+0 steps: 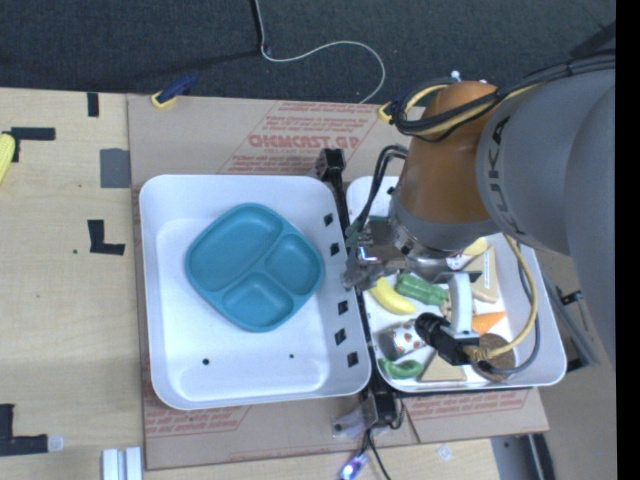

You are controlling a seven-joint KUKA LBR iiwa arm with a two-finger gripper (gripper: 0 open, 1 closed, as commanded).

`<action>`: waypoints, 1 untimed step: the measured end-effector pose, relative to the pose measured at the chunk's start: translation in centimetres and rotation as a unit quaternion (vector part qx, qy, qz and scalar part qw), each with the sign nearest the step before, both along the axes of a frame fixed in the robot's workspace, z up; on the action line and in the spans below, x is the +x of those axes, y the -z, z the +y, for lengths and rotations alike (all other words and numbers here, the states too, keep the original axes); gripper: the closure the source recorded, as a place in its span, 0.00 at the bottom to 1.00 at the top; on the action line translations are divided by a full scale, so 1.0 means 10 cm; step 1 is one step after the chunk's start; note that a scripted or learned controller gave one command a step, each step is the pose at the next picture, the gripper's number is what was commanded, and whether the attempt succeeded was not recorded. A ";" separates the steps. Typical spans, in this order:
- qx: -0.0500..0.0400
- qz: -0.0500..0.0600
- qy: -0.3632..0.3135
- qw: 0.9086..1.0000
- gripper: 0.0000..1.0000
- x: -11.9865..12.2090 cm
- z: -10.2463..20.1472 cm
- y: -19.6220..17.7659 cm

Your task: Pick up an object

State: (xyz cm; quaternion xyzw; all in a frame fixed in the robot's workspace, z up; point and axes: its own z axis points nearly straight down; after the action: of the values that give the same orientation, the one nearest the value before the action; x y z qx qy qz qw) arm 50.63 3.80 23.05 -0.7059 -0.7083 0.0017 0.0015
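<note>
The gripper (420, 268) is held over the right bin (548, 370) (banana (390, 298) just beside it); whether it is open cannot be told. 1 blue plate (255, 266) is set in the left bin (160, 288).

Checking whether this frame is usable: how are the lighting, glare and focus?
Camera view: even, soft light, no hard shadows; the left bin is bright white yet the blue plate reads cleanly; the arm, nearest the lens, looks soft and hides much of the right bin, where small items blur together.
</note>
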 end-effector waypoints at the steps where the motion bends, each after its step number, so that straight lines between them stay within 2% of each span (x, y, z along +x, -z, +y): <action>1: 0.000 -0.004 0.003 1.000 1.00 -0.23 -0.45 -0.72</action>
State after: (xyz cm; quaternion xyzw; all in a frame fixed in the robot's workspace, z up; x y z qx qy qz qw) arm 48.33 -0.67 30.21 -0.7080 -0.7062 -0.0012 -0.0018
